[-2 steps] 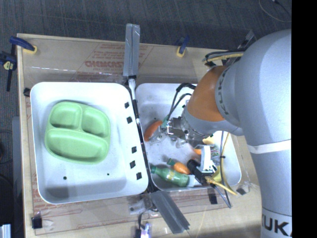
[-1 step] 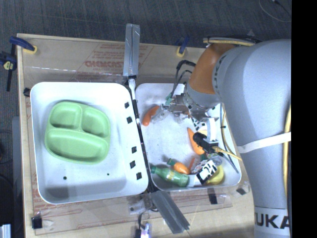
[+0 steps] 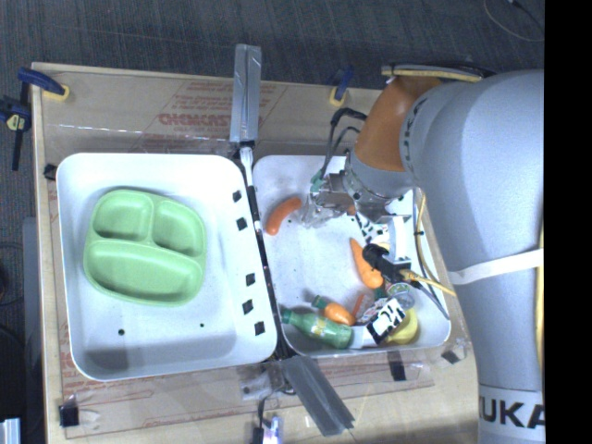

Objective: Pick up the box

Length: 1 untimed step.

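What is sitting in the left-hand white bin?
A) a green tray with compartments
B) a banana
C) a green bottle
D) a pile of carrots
A: the left bin holds a green divided tray, while the orange carrot-like pieces and the green bottle lie in the right bin.

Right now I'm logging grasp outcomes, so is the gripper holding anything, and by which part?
Cannot be told. The gripper is low in the right bin, beside an orange carrot-like piece, but whether anything sits in it is unclear.
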Available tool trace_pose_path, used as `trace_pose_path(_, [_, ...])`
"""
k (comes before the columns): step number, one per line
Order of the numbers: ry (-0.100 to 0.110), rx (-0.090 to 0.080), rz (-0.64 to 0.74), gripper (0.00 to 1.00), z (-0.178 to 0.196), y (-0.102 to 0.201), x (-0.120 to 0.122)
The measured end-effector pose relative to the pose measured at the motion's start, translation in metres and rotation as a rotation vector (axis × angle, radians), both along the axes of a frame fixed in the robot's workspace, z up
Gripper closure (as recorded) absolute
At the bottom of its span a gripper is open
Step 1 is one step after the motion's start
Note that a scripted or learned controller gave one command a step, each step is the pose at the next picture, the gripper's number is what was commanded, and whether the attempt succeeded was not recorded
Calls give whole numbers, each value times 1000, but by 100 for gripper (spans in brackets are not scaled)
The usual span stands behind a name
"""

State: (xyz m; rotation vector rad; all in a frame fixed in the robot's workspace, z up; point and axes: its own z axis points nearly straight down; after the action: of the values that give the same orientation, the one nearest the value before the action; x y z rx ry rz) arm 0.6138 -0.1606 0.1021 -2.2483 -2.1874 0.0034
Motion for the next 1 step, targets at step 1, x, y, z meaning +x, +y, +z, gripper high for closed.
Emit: trace_pose_path(1, [-2, 1, 102, 100, -9, -40, -9])
